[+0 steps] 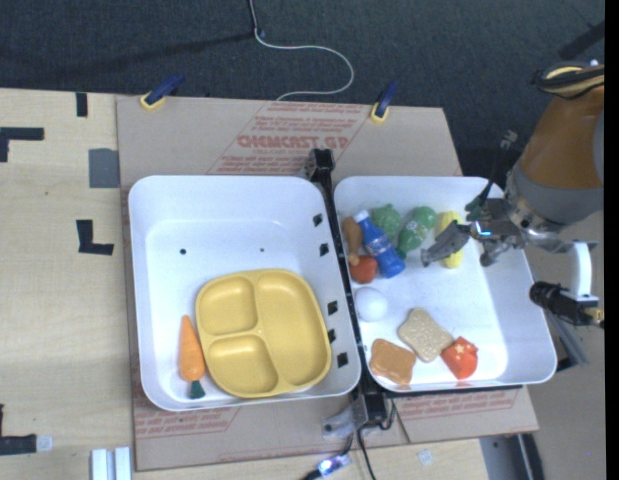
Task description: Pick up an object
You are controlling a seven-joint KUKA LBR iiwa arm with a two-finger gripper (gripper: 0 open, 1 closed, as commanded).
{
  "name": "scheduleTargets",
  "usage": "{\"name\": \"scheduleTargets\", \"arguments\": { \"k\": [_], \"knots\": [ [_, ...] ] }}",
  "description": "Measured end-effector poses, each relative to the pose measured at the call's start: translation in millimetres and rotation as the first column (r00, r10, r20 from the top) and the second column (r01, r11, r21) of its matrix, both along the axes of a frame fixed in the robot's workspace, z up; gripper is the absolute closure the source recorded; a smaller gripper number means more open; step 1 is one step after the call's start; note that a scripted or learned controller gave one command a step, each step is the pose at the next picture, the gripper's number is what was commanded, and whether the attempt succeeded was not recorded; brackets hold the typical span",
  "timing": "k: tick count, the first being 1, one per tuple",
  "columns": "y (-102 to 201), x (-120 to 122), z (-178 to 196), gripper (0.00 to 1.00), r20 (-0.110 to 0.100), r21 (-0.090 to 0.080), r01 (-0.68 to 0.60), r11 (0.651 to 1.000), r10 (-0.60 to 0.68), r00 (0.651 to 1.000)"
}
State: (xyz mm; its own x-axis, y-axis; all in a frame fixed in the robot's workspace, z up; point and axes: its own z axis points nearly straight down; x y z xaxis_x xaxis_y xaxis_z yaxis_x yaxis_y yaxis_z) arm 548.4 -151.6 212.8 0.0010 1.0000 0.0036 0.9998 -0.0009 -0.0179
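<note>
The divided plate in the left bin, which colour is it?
The divided plate is pale yellow, seen clearly in the camera view, beside an orange toy carrot.

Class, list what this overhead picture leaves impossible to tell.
- End effector, camera view: too small and dark to tell whether it grips the yellow object beside it.
- Green items: packed together, shapes unclear.
- Arm: cut off by the right edge.

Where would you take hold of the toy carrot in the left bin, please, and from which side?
Probably across the middle of the carrot's orange body, coming straight down from above. It lies flat and lengthwise, green top toward the near edge, in the narrow gap between the yellow divided plate and the left bin's wall, so fingers may fit best closing along that gap.
</note>
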Motion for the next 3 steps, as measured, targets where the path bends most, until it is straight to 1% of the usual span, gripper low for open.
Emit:
{"name": "scheduleTargets", "arguments": {
  "k": [1,2,3],
  "knots": [
    [0,2,6,0.0,0.011,-0.002,-0.003,1.0,0.003,1.0],
    [-1,0,-42,0.0,0.006,-0.002,-0.003,1.0,0.003,1.0],
    [5,-6,-109,0.0,0.004,0.0,-0.003,1.0,0.003,1.0]
  ]
}}
